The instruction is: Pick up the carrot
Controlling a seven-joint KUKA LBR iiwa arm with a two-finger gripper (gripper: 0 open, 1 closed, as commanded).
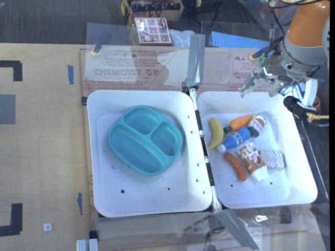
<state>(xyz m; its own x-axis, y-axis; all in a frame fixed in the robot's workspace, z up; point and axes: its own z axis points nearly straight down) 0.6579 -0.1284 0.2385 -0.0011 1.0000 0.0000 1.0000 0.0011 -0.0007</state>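
From above, the desk point(42, 140) carries two shallow white bins side by side. The left bin point(99, 192) holds a teal divided plate point(145, 139), tilted toward ten o'clock. The right bin point(293, 187) holds a cluster of small things near its centre. The carrot point(241, 122) lies at the twelve o'clock side of that cluster, slanting up toward two o'clock, its thin end near a blue bottle point(236, 138) just below it. At three o'clock from the carrot, touching or just beside it, sits a small red and white can point(258, 122). A yellow banana point(215, 133) lies at nine o'clock of the bottle. A sausage point(235, 166) lies at six o'clock, beside some printed packets point(261, 160).

The arm reaches in from the upper right, and the tool point(257, 81) hangs above the bin's far rim, at one o'clock from the carrot and well apart from it. Its fingers point(248, 86) are spread wide, with nothing between them.
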